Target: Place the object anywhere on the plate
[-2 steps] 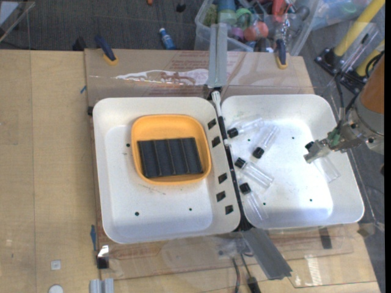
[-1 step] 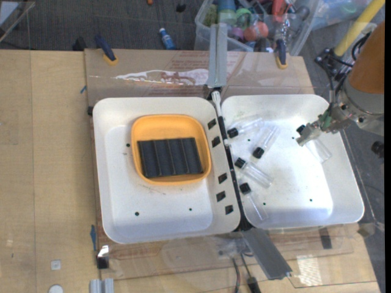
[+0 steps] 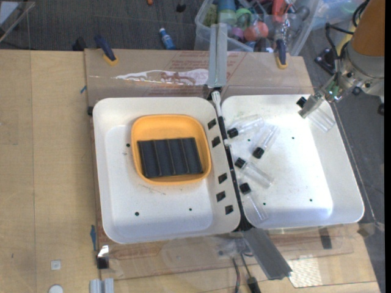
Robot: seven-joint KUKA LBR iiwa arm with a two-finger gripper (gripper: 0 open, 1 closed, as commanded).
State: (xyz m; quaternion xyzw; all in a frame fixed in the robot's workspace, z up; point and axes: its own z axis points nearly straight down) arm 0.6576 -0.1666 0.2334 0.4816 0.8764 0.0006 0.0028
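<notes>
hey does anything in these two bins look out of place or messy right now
Mildly. Several clear vials with black caps lie scattered at odd angles in the right bin, none upright. The orange plate in the left bin already carries a dark ridged block. The gripper hovers at the right bin's far edge.

One fixed camera looks down aslant over both white bins.

Counter: light wood, carries left bin and right bin side by side, touching; cardboard sheet behind them.
</notes>
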